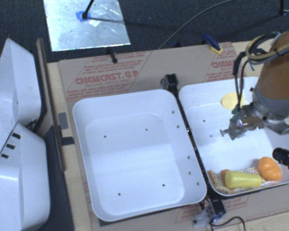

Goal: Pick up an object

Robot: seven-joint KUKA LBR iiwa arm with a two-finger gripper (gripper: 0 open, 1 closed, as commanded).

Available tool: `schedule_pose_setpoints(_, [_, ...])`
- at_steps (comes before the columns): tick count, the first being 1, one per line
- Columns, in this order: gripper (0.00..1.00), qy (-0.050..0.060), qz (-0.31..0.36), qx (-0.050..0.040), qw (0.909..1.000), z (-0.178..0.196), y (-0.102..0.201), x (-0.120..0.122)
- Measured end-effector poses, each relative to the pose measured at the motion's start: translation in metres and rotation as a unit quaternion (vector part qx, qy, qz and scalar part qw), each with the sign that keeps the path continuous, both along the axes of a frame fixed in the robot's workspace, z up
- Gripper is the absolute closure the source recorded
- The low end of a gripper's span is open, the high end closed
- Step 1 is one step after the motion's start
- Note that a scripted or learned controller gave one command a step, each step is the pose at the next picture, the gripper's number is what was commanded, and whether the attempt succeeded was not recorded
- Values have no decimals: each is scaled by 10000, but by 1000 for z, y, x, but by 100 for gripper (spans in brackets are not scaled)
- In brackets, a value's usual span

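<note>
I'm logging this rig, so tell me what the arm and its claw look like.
The arm is bulky and rounded, with an orange band over a grey body. Black and yellow cables loop along its top. The claw is small, metallic grey, with dark fittings.

Both white bins (134, 151) look like smooth, slightly glossy plastic. They sit on matt brown cardboard (106, 75). At far left, a dull, scuffed sheet (86, 18) is possibly metal. The orange ball (269, 168) appears smooth.

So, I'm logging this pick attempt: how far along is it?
Nothing looks picked yet. The orange ball, yellow object and pale yellow disc all lie in the right bin. The gripper sits above the bin's middle, nothing visibly in it. Choosing, grasping and lifting remain.
</note>
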State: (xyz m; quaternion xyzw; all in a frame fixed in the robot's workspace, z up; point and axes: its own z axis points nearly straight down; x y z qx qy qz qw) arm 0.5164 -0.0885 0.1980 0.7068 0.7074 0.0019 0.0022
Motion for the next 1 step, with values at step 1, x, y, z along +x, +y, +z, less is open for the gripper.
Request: schedule_pose_setpoints(1, [100,18,-2,1,10000,19,0,1])
